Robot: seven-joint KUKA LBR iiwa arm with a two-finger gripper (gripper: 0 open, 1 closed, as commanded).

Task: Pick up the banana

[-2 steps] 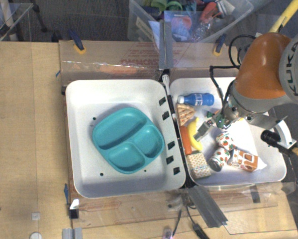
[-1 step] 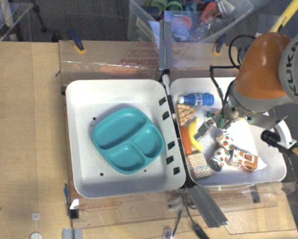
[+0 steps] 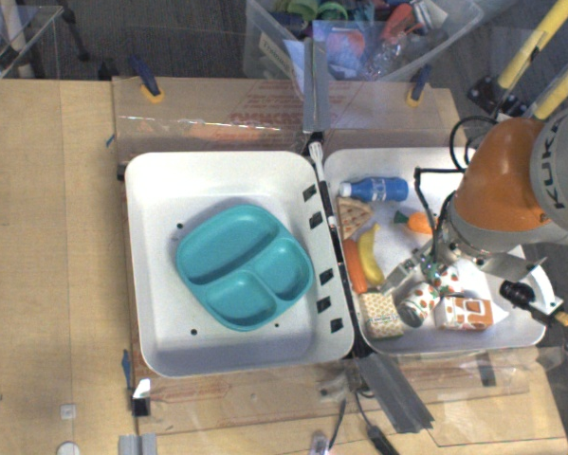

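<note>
Single overhead view. Two white bins sit side by side on the bench: the left bin (image 3: pixel 151 254) in the centre of the frame, the right bin (image 3: pixel 511 335) at centre right.

Left bin: a teal divided plate (image 3: pixel 243 266) lies flat, roughly in the middle, turned at an angle to the bin walls.

Right bin: the banana (image 3: pixel 369 256) lies near the bin's left wall, long axis running roughly top to bottom of the frame, slightly curved. Just to its left is an orange elongated item (image 3: pixel 356 268), touching or nearly so. Above the banana sits a brown waffle-patterned piece (image 3: pixel 354 216), and above that a blue and white bottle (image 3: pixel 376 190) lies on its side near the bin's upper edge. A small orange object (image 3: pixel 419 223) is to the right of the banana's upper end. Below the banana is a small tan box (image 3: pixel 382 314); to its right a silver can (image 3: pixel 418 308) and a white and orange carton (image 3: pixel 466 312).

Arm enters from the right, orange band (image 3: pixel 497 183) at upper right above the bin. Gripper (image 3: pixel 428 268) is low in the right bin, right of the banana and just above the can. Banana is not between the fingers; finger spread cannot be judged from this angle
</note>
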